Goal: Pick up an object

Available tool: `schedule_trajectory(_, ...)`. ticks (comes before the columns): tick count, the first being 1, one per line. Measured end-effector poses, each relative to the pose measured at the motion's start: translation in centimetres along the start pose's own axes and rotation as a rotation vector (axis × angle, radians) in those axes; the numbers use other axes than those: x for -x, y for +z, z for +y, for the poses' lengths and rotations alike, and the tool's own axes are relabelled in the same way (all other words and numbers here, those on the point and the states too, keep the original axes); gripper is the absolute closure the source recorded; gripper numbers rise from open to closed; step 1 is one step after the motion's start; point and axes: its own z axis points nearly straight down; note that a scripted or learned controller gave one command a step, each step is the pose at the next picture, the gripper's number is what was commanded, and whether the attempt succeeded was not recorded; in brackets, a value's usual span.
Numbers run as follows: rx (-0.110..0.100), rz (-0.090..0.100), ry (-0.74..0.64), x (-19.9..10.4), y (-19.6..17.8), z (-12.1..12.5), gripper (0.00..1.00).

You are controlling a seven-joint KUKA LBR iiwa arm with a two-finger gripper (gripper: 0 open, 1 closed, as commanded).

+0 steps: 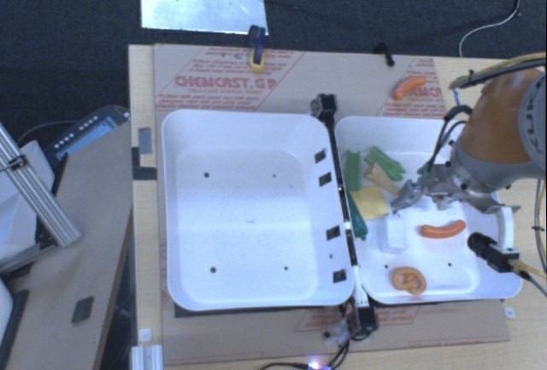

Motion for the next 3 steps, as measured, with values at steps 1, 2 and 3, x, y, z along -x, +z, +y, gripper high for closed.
schedule_trajectory(1,0.020,-0.004,-0.012,-3.5,3.5,6.2,0.00)
schedule_trajectory(2,0.021,-0.003,-0.009,-3.3,2.2,6.1,1.00)
schedule_trajectory(3,0.032,-0.001,-0.017,-11.3,-7.5,12.1,1.00)
